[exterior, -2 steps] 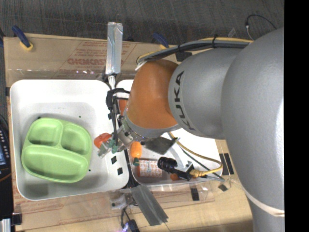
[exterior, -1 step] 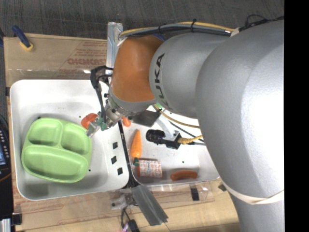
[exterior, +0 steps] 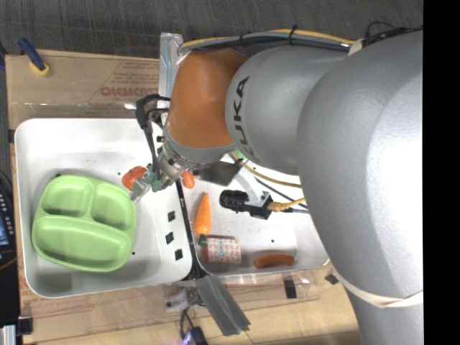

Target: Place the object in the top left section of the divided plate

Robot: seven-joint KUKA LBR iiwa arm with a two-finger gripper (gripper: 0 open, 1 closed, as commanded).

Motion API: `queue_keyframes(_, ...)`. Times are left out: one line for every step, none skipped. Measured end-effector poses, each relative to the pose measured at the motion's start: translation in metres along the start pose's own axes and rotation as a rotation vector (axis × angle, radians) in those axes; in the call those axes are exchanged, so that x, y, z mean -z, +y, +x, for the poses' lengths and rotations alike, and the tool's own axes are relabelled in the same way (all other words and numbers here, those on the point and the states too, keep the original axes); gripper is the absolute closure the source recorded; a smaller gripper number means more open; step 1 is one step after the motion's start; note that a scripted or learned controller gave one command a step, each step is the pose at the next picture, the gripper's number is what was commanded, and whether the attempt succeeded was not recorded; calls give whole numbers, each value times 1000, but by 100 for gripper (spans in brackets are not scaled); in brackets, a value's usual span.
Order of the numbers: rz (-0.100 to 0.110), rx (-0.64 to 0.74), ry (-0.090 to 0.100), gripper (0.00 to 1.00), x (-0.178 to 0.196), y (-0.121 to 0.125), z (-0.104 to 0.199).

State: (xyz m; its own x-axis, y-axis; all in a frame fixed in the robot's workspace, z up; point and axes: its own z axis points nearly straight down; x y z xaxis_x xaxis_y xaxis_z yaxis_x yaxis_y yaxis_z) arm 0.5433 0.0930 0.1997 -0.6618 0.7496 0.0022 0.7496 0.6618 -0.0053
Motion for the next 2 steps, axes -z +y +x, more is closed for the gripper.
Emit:
queue_keyframes(-3, -54, -2, 100, -9, -15, -64)
queue_keyframes(-2, -115, 0, 100, -9, -118, -63)
